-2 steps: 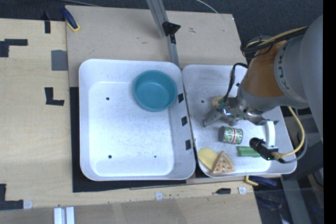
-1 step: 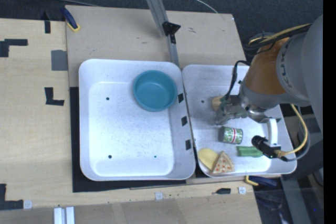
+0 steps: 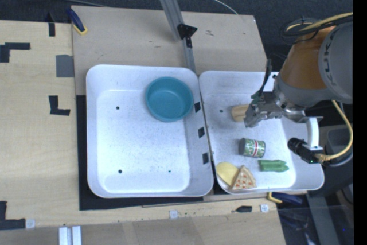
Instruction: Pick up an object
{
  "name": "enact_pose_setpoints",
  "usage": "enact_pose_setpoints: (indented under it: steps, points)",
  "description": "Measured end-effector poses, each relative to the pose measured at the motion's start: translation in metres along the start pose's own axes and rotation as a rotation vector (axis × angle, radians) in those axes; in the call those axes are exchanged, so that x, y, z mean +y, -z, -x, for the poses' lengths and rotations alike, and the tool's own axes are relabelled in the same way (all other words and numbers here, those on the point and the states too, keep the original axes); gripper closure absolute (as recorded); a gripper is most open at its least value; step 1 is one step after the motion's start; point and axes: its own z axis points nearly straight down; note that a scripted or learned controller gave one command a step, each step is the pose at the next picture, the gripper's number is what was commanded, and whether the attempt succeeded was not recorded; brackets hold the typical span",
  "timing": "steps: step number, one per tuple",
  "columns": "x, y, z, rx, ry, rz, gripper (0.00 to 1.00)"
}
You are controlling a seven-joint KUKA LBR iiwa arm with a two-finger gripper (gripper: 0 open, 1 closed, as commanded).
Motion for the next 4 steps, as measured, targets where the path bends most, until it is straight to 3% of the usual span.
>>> enact_pose_setpoints:
  steps: [2,4]
  points:
    - [0.012,0.092,0.003,0.0,0.0,-0.001,1.0]
    - [0.031,0.095,-0.099,0.002,0.005,-0.005,1.0]
